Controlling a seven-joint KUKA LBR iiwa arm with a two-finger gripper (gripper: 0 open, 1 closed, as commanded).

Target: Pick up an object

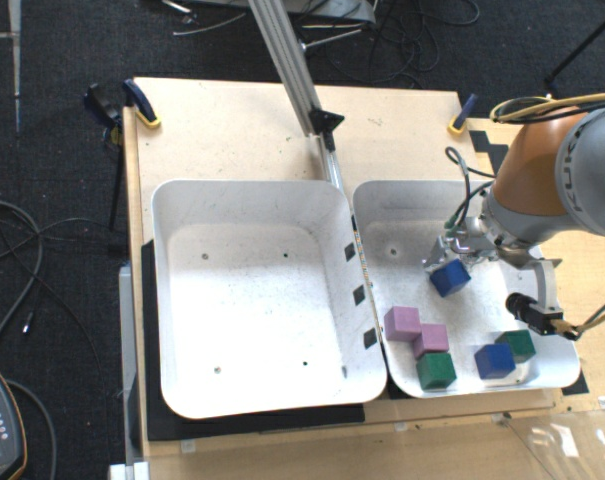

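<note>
In the right bin (402, 213), my gripper (450, 260) hangs below the grey arm with its orange band. A blue cube (449, 280) sits tilted between the fingertips, and the gripper is shut on it. The cube looks raised a little off the bin floor. Toward the front of the same bin lie two pink blocks (402, 321) (432, 339), a green cube (436, 370), a second blue cube (494, 360) and another green cube (520, 343).
The left bin (182, 268) stands beside the right one, sharing a raised middle wall (357, 268). A slanted metal rail (287, 53) runs down to the bins' back edge. Yellow clamps (142, 108) (460, 118) sit on the bench corners.
</note>
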